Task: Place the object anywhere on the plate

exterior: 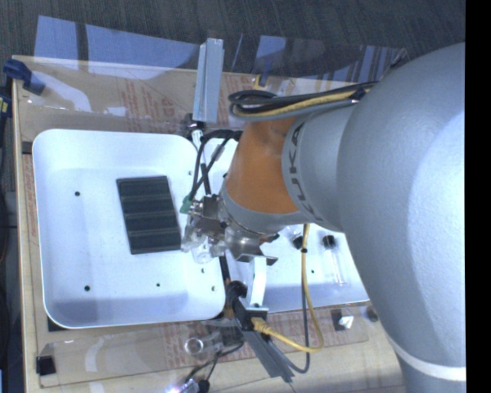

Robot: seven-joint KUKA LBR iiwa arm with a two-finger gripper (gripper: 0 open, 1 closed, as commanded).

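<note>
A dark ribbed rectangular plate (pixel 150 214) lies flat in the left white bin (pixel 82 301), right of its middle. My gripper (pixel 200 234) hangs over the bin's right rim, just right of the plate's lower right corner. A small pale, glassy shape (pixel 202 252) shows under the gripper; I cannot tell what it is or whether it is held. The grey arm with its orange band (pixel 262 174) covers most of the right bin.
A strip of the right bin (pixel 344 289) shows below the arm, with a small clear item (pixel 336 266) in it. Black and yellow cables (pixel 307 301) hang by the wrist. A metal bracket (pixel 207 80) stands behind the bins.
</note>
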